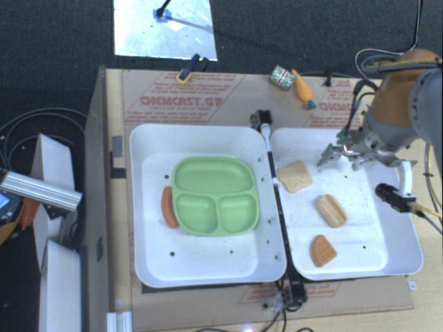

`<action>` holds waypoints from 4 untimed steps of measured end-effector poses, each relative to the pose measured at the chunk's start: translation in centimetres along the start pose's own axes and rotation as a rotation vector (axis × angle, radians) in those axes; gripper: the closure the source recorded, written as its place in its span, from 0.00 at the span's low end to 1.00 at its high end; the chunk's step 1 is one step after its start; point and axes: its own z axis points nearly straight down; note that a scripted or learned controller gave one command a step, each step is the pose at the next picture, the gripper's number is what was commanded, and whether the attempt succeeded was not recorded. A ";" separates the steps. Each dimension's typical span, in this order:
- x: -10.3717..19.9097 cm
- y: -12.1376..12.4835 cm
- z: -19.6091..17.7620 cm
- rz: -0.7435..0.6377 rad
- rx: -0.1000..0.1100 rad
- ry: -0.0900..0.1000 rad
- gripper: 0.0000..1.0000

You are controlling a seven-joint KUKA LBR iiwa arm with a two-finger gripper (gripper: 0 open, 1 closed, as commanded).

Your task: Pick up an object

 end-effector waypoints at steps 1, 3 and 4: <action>0.1 -5.1 4.2 0.003 0.005 0.001 0.00; 2.4 -0.7 2.5 0.002 0.004 0.002 0.00; 2.7 -5.8 4.3 0.003 0.005 0.002 0.00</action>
